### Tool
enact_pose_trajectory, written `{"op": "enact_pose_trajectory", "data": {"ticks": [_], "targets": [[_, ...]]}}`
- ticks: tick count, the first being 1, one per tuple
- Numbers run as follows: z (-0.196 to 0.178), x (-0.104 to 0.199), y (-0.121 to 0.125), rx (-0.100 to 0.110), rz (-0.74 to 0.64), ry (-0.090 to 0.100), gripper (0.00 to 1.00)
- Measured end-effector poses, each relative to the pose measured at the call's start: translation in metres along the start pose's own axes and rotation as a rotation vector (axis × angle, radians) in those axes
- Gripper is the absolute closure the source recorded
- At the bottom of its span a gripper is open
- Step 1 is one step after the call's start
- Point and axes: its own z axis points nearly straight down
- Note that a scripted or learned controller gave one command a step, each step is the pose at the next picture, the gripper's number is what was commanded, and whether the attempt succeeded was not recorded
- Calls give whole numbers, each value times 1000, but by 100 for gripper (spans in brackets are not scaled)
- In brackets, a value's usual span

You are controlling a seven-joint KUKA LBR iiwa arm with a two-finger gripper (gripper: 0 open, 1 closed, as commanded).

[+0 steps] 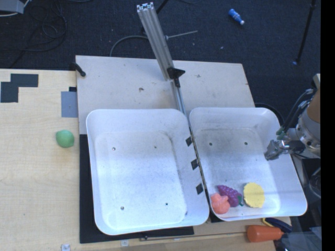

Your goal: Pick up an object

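Note:
In the right bin (235, 120), near its front edge, lie three small things close together: an orange-red lump (220, 203), a purple bunch of grapes (230, 193) and a yellow round piece (254, 195). My gripper (273, 151) hangs at the bin's right rim, above and to the right of these objects and well apart from them. Nothing shows between its fingers. The arm enters from the right edge of the view.
The left bin (104, 124) stands beside the right one, with black clips along the shared wall. A green ball (65, 138) rests on the wooden bench at far left. An orange tool handle (264, 232) lies before the right bin. A metal rail (159, 41) slants behind.

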Motion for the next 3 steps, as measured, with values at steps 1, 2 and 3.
{"op": "enact_pose_trajectory", "data": {"ticks": [1, 2, 3], "targets": [[-4, 43, 3, 4, -3, 2, 100], [-4, 88, 5, 4, -3, 2, 100], [0, 144, 5, 5, -4, 3, 100]]}}
